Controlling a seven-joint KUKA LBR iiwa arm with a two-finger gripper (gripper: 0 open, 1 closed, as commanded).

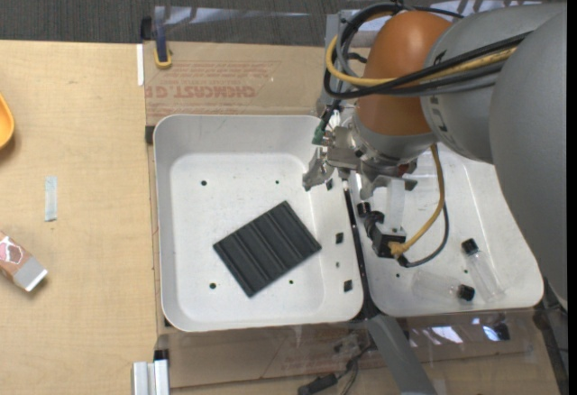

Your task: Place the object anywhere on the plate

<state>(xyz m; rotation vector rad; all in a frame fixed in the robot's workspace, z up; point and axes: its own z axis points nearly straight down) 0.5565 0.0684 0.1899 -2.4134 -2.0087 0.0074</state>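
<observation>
Dark grey, ribbed, flat rectangular plate (267, 248): lies turned at an angle on the floor of the left white bin (180, 204), below and to the left of my gripper (338, 169) in the camera view, near it but clear of contact.

Gripper: hangs over the shared wall between the two bins, at the upper right corner of the left bin; whether it is released or clenched, I cannot tell from this angle. Nothing visible in its grasp.

Orange band (401, 68): directly above the gripper, yellow and black cables (424, 231) looping down beside it.

Right white bin (500, 231): to the gripper's right, partly under my arm; small clear object with black ends (473, 269) lies on its floor, well apart, lower right of the gripper.
</observation>
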